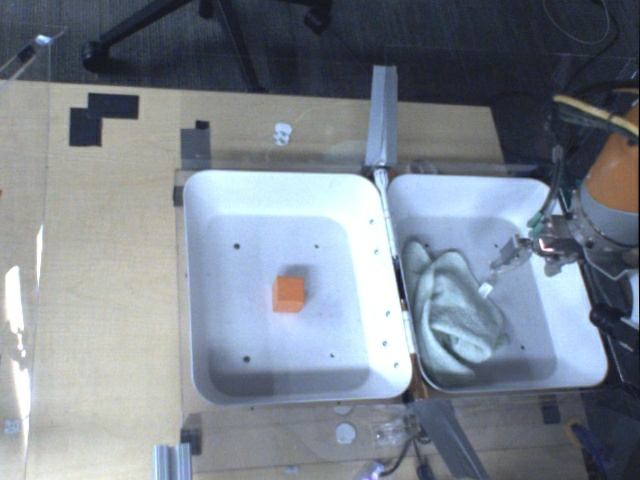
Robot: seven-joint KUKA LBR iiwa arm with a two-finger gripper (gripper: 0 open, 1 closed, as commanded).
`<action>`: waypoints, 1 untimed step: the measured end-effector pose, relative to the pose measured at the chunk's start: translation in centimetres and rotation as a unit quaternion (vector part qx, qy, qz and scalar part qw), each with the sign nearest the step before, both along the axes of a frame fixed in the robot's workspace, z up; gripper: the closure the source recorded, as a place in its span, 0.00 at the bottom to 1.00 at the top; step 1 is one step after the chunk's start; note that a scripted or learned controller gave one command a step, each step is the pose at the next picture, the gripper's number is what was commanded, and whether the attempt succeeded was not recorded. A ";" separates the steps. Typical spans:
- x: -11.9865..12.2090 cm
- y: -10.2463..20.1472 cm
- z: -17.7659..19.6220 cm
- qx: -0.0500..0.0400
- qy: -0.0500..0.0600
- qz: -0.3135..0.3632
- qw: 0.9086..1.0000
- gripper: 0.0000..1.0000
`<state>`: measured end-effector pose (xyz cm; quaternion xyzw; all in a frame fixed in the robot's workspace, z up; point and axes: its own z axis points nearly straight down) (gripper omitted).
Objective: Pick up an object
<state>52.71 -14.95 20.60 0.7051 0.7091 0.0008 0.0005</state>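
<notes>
Camera view: left bin holds an orange cube; right bin holds a crumpled white cloth; gripper fingers spread, holding nothing.

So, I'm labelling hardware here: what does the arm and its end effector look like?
A grey arm with an orange band above the wrist enters from the right. Its end effector is a slim, pale metallic two-finger tool. Thin cables loop beside the arm.
</notes>
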 end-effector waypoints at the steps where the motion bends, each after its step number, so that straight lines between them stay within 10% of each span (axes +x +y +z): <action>1: 1.4 2.5 -11.1 0.000 -0.002 0.040 0.999 0.00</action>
